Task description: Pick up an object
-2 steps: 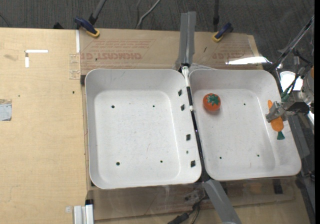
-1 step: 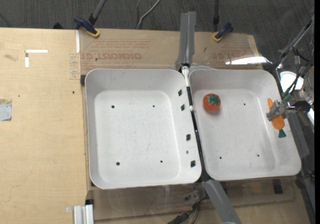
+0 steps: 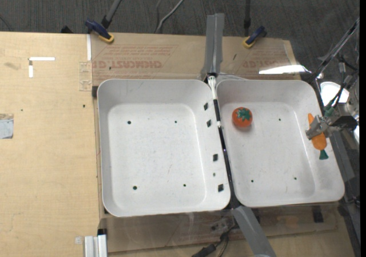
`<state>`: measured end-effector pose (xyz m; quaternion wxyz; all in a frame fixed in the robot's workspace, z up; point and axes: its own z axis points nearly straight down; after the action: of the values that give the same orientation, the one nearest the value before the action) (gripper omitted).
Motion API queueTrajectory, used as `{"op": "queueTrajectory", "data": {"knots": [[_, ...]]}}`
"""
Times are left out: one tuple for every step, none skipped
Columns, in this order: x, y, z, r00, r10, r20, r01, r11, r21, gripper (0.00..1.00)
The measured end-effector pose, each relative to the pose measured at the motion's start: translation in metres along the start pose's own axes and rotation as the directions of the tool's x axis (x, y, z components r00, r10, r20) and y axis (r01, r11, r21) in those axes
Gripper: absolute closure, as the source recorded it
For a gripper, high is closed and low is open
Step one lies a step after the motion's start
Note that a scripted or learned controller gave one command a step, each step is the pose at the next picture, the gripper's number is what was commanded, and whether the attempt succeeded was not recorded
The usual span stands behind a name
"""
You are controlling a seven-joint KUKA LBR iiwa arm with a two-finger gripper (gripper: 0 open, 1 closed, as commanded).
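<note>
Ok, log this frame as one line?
small round orange-red toy tomato with green top: right shallow white plastic bin, upper left | orange toy carrot: right rim | hand: at carrot, grasp unclear

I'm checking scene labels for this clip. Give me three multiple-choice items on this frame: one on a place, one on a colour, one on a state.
1. Where does the round toy lie?
A. left bin
B. right bin
C. on the bench outside the bins

2. What colour is the round toy's body?
A. blue
B. orange-red
C. white

3. How does the carrot-like toy sit?
A. flat in the middle of the left bin
B. at the right bin's right rim
C. on top of the round toy

Answers: 1 B, it rests on the right bin floor near the divider. 2 B, orange-red with a green top. 3 B, it sits against that rim.
</note>
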<state>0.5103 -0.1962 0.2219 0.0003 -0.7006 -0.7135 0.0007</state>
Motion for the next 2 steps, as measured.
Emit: {"op": "queueTrajectory", "data": {"knots": [[0.0111,-0.0104,-0.0168,0.999,0.039,0.0,-0.039,0.999,0.0,1.0],[0.0111,-0.0104,-0.0168,0.999,0.039,0.0,-0.039,0.999,0.0,0.0]]}}
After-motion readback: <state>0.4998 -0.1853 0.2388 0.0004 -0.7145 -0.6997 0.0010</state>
